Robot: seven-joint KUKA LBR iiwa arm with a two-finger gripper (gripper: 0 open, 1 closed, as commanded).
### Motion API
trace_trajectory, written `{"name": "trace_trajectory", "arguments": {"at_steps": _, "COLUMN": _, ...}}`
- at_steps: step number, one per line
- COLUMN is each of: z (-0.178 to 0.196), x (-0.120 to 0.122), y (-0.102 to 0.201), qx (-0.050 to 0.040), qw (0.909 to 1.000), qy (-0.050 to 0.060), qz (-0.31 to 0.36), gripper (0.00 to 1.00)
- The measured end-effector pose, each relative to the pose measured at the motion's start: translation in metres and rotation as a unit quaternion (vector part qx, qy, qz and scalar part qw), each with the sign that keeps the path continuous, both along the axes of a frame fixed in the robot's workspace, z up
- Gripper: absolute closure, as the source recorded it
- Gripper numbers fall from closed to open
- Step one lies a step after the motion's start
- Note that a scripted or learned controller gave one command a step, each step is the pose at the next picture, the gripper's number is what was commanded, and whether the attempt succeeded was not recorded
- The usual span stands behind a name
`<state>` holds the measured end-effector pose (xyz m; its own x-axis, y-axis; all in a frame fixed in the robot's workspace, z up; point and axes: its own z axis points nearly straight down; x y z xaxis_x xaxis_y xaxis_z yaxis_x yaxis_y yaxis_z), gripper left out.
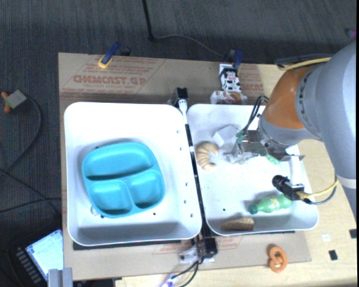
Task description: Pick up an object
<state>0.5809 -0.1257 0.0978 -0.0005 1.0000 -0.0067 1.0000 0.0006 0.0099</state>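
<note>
The gripper point(242, 150) hung low in the right bin point(227, 211), probably to reach a croissant point(206, 153) just left of it; I cannot tell its state.

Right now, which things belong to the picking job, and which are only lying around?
For the job:
- gripper, over the right bin
- croissant
- green bottle
- brown piece

Lying about:
- blue tray in the left bin
- orange ring on the bench
- blue clamp
</note>
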Motion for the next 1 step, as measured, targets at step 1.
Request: {"name": "trace_trajectory", "arguments": {"at_steps": 1, "z": 0.0772, "x": 0.0881, "y": 0.0155, "qx": 0.0021, "qw": 1.0000, "qy": 0.004, "qz": 0.001, "gripper": 1.00}}
